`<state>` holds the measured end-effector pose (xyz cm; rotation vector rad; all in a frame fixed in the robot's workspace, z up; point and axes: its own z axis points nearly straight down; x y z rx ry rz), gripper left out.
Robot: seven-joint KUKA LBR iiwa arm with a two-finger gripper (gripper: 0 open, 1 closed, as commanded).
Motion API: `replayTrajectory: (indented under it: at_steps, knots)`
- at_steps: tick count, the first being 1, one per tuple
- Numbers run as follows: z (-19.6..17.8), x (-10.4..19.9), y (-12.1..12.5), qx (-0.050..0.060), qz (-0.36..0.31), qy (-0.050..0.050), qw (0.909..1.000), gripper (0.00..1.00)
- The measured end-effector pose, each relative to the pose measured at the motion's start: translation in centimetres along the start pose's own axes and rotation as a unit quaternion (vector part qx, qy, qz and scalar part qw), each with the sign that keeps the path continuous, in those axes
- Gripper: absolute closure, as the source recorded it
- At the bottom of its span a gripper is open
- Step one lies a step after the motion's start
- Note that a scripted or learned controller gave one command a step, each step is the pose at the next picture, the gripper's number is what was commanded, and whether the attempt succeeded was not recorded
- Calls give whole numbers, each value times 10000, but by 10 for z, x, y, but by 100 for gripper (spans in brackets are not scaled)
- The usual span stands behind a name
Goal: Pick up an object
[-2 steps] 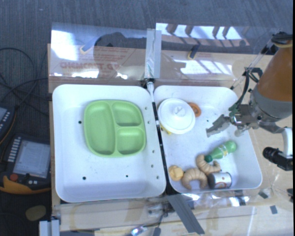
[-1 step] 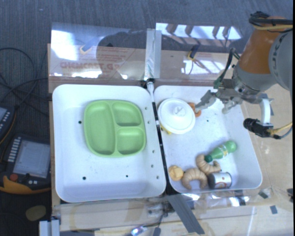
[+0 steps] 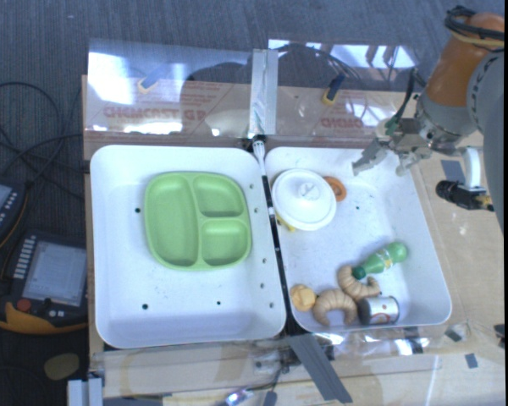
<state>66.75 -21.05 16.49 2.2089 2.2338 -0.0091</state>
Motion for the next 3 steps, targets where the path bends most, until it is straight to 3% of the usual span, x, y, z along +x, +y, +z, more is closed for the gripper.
replayTrajectory:
  at_steps: [1, 2, 3]
  knots:
    - [73, 37, 2, 2, 849, 20, 9964, 0]
    - [75, 30, 3, 62, 1423, 83, 9898, 0]
    - [73, 12, 3, -5, -677, 30, 9977, 0]
